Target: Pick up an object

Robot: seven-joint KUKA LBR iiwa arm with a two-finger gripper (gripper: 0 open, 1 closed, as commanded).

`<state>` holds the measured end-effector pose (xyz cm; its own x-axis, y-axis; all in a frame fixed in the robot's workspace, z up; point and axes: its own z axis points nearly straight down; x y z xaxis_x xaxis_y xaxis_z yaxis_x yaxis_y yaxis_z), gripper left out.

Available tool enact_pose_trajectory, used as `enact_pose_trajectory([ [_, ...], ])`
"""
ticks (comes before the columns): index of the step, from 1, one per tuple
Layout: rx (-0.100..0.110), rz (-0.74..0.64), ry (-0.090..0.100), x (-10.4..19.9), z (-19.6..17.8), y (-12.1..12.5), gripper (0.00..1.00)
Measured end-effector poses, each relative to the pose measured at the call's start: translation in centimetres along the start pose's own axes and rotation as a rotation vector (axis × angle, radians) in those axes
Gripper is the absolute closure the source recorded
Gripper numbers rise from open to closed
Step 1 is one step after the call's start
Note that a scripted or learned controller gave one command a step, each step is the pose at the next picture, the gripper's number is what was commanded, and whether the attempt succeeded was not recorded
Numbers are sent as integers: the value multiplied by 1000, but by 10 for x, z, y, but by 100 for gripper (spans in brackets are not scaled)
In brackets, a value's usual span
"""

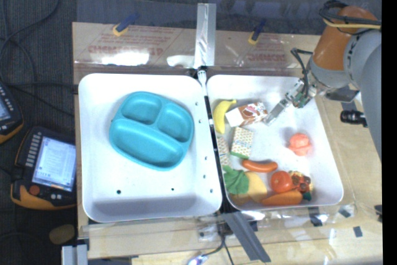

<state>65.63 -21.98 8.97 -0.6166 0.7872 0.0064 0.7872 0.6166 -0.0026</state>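
In the right white bin (332, 164), a small white carton with a red-brown printed label (247, 113) lies near the back, beside a yellow banana (220, 113); its print is too small to read. The gripper (273, 113) hovers just right of the carton, and how wide it stands cannot be told. A pink-red round fruit (300, 143) sits apart. The left white bin (93, 195) holds a blue compartment tray (151, 129).

Left bin (93, 133) holds a divided tray (152, 128) near its centre, while right bin (325, 133) holds a banana (221, 113) and carton (246, 113) at the rear left, gripper (271, 116) just beside the carton, a cracker (242, 142), sausage (259, 165), tomato (281, 181) and carrot (282, 198) toward the front
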Motion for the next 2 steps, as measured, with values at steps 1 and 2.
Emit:
enact_pose_trajectory([
  [1,-9,60,-15,49,-1,-66,0],
  [2,-1,-298,-10,63,-6,-56,0],
])
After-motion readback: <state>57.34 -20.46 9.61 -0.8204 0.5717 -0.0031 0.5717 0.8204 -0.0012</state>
